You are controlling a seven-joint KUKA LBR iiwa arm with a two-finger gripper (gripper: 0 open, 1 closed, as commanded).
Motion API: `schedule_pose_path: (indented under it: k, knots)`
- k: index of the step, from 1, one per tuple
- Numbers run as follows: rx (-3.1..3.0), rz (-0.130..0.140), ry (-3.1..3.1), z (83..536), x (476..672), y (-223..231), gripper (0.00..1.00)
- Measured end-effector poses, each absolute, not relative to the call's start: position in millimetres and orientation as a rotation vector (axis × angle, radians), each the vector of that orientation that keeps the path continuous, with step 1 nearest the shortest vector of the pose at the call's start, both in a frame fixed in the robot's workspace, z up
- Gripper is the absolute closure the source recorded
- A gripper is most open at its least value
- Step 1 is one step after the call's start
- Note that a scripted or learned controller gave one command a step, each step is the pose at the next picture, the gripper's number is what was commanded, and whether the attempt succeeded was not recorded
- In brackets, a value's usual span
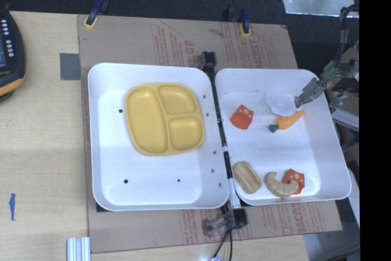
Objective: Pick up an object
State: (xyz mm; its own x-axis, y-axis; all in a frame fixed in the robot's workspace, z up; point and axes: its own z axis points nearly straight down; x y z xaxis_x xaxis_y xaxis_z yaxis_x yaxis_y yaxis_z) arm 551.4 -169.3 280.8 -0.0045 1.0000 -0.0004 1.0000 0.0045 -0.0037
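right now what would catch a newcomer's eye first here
The yellow divided plate in the left bin stands out most. In the right bin, small toy foods are scattered, and the claw hovers at the far right by an orange carrot.

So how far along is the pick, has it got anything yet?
Nothing looks picked yet. The gripper sits at the right bin edge, above the toy carrot and beside a white piece; no object shows between its fingers. The red block, bread roll and the yellow tray lie untouched. Grasp and lift remain.
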Motion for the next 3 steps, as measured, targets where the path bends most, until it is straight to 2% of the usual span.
schedule_pose_path:
  k: [1,2,3]
  knots:
    - [-2.205,0.008,-2.228,124.1,620.0,-155.8,0.00]
    - [-2.219,0.011,-2.221,90.9,596.5,-204.6,0.00]
    - [-2.215,0.008,-2.225,102.7,597.7,-202.5,1.00]
